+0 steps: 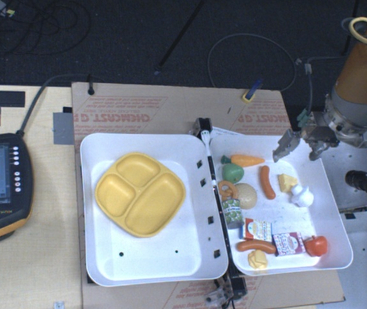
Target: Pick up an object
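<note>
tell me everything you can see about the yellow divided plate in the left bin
The yellow divided plate looks like smooth matte plastic, with a rounded outline and raised ridges splitting it into three compartments, one smaller at the top, two larger below. It lies flat and right side up on the floor of the left bin, turned at a slant, toward the bin's upper left. Nothing sits in it.

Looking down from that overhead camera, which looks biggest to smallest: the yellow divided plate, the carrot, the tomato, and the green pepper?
1. Yellow divided plate, far the largest.
2. Carrot, longer than the other two.
3. Green pepper and tomato look about alike, so I would not rank them.
</note>
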Tool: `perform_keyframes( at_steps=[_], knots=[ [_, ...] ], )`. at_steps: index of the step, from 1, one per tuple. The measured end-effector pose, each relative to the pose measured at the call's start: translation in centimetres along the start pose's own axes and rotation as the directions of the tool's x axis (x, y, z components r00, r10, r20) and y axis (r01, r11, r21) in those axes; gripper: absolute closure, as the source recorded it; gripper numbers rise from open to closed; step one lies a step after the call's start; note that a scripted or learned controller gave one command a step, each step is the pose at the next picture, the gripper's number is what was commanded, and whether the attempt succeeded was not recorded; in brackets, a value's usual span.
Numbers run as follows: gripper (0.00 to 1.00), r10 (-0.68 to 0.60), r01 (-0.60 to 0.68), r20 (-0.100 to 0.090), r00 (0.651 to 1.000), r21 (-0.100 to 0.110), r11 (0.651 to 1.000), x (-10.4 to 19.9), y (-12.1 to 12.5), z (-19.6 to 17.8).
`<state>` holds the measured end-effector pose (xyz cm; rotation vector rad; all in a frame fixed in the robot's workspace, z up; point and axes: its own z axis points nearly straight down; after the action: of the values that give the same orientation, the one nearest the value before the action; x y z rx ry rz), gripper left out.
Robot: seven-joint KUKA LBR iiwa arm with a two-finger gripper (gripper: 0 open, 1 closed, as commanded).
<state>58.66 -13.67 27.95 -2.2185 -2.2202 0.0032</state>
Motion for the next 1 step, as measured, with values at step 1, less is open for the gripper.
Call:
perform_keyframes(
  at_steps=[1],
  knots=[
    [0.00, 0.001, -0.001, 0.000, 1.000, 0.007, 1.000, -4.37, 5.64, 13.33]
  ],
)
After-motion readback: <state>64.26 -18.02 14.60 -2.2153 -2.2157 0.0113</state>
